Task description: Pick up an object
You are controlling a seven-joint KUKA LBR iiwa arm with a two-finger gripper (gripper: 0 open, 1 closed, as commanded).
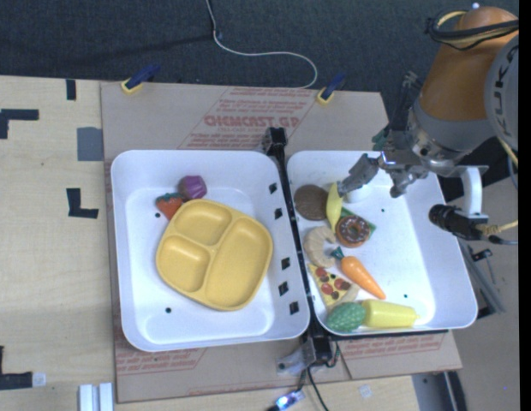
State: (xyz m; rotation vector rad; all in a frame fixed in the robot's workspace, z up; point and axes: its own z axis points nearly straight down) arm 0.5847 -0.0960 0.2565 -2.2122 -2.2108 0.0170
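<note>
Banana (333,204) sits near the far edge of the right bin (437,311), wedged btwn the brown disc (311,201) and donut (352,229). Prob light, hard plastic, curved and slick, so I'd pinch it across the narrow middle. Gripper (378,181) hangs just above it, tilted, arm reaching in over the bin's far right corner, fingers spread wide w/ nothing in them.

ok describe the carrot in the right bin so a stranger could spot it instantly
Look in the right bin, near the middle of its pile of toy food. The carrot is the plain orange cone with a green top, lying below the doughnut and above the yellow corn.
</note>
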